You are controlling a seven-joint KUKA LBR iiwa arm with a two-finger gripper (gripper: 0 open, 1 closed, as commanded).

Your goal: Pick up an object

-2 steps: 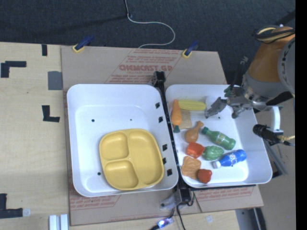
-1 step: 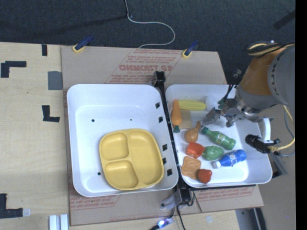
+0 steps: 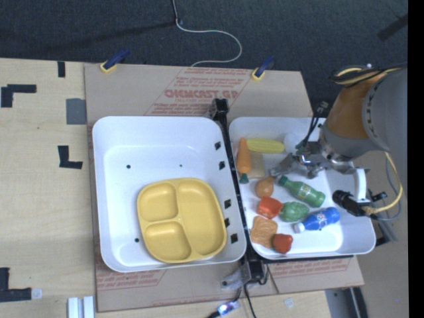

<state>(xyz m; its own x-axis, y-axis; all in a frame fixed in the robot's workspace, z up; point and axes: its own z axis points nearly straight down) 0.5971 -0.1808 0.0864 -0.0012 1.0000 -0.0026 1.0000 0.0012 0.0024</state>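
Observation:
The right white bin [image 3: 344,244] holds several toy foods. An orange carrot [image 3: 243,155] and a yellow corn cob [image 3: 265,146] lie at its far left. A green bottle [image 3: 303,191], a small brown round piece [image 3: 264,187], a red piece [image 3: 269,207], a green vegetable [image 3: 293,211] and a blue bottle [image 3: 318,219] lie in the middle. A tan piece [image 3: 263,230] and a small red piece [image 3: 282,243] lie near the front wall. My gripper [image 3: 285,169] hangs low over this bin, just beyond the green bottle's cap and right of the carrot.
The left white bin [image 3: 119,138] holds a yellow divided plate [image 3: 180,218]. The grey arm with its orange band [image 3: 348,111] covers the right bin's far right corner. A black divider [image 3: 228,171] runs between the bins. Cables [image 3: 371,207] trail by the right bin's edge.

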